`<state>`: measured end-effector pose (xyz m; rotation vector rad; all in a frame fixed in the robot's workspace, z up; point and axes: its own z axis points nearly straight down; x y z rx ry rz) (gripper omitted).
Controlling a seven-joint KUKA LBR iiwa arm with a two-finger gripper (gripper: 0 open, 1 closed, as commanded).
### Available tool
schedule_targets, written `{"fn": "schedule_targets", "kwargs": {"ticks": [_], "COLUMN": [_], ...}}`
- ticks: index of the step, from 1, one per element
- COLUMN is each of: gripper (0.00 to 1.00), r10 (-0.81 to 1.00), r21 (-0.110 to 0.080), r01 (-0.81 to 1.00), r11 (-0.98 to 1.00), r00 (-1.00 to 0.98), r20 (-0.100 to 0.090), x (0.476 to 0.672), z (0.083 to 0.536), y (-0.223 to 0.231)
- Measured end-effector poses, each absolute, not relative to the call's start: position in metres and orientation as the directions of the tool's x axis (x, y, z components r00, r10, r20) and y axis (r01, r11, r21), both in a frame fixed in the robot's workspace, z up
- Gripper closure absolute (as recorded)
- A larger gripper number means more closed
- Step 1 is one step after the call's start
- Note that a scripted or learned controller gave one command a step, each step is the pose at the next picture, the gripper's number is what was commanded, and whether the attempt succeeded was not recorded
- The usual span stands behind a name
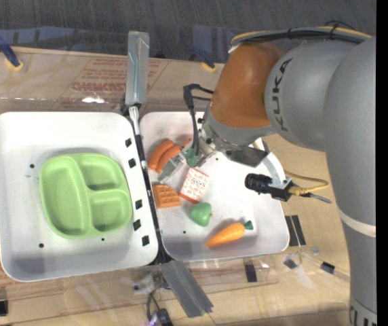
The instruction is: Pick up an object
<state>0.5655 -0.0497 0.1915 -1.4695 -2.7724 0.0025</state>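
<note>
Arm (316,100): bulky rounded grey casing, "KUKA" lettering in dark print running along the shell. Orange band (248,87) wrapping the segment above the wrist. Black and yellow cables running over the top of the arm. Small black cylindrical fitting (265,183) projecting near the wrist, thin cable trailing.

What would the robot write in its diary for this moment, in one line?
arm: over right bin | gripper: low beside hot dog | grasp: cannot tell | carrot, green pepper, waffle: lying loose | left bin: green tray
</note>
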Motion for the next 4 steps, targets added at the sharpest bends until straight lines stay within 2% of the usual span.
{"fn": "schedule_targets", "kwargs": {"ticks": [1, 2, 3, 4], "gripper": [0.0, 0.0, 0.0, 1.0], "r10": [0.907, 0.94, 0.997, 0.996], "r21": [-0.004, -0.001, -0.001, -0.003], "r01": [0.907, 0.94, 0.997, 0.996], "r11": [0.421, 0.341, 0.081, 0.085], "r00": [-0.421, -0.341, -0.081, -0.085], "r20": [0.002, 0.0, 0.0, 0.001], "x": [0.517, 0.483, 0.527, 0.527], "z": [0.141, 0.092, 0.092, 0.101], "y": [-0.098, -0.163, -0.164, -0.164]}}
